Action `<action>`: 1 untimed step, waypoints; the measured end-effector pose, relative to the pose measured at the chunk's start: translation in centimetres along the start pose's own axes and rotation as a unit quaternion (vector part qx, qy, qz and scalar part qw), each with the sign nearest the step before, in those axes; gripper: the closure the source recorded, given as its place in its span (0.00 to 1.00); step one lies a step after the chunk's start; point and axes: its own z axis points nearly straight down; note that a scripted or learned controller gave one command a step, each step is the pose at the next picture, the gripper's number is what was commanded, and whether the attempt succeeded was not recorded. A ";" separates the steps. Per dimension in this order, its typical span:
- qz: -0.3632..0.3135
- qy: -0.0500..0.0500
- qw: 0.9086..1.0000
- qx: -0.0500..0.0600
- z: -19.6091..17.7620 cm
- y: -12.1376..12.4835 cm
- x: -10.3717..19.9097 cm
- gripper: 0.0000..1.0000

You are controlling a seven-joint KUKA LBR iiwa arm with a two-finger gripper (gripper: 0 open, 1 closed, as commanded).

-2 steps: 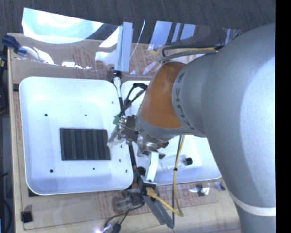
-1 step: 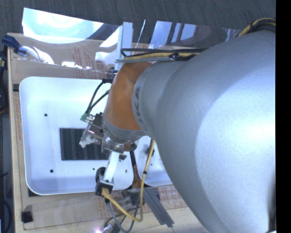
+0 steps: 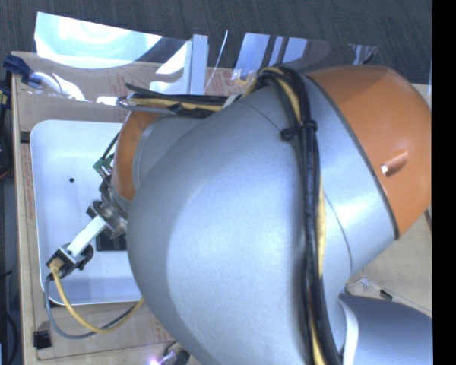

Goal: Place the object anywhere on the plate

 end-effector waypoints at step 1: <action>0.060 0.004 0.998 -0.002 -8.5 -5.6 2.0 1.00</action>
